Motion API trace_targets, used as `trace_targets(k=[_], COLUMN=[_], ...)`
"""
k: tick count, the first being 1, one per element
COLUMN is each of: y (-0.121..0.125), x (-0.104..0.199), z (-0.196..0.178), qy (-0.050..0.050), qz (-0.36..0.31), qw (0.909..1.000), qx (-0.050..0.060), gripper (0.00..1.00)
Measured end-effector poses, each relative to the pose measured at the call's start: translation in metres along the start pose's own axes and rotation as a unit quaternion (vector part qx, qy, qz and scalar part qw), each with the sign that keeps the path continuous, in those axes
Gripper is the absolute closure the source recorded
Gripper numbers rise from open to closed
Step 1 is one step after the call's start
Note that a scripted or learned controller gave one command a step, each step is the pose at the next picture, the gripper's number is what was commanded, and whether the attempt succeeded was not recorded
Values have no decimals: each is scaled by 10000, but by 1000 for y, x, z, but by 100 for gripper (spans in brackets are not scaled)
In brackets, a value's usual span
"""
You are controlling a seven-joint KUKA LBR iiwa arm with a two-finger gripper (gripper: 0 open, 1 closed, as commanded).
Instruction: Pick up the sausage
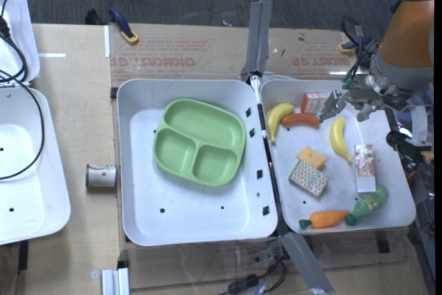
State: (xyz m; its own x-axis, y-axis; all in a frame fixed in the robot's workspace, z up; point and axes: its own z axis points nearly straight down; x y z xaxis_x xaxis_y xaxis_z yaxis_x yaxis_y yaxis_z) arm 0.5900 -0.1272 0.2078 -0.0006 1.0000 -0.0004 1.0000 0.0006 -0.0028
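Note:
The sausage (299,119) is a short orange-red link lying flat near the back left of the right bin (400,214), touching the tip of a yellow banana (276,118). My gripper (347,107) hangs over the back of the same bin, to the right of the sausage and apart from it. Its two dark fingers (332,106) are spread open with nothing between them. The grey arm with its orange band comes in from the upper right.
Around the sausage lie a pink box (316,101), a second banana (338,138), a cheese wedge (311,157), a patterned block (309,179), a white packet (364,168), a carrot (324,219) and a green bottle (367,204). The left bin (138,204) holds a green divided plate (200,141).

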Motion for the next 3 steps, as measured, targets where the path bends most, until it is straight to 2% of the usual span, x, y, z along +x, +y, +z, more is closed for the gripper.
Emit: trace_targets(k=[1,2,3], y=[-38,6,5], x=[-8,73,32], z=[-60,18,114], qy=[-6,-3,-1], qz=[1445,650,648], qw=[9895,9979,9979], qx=[-5,11,13], gripper=[0,0,0])
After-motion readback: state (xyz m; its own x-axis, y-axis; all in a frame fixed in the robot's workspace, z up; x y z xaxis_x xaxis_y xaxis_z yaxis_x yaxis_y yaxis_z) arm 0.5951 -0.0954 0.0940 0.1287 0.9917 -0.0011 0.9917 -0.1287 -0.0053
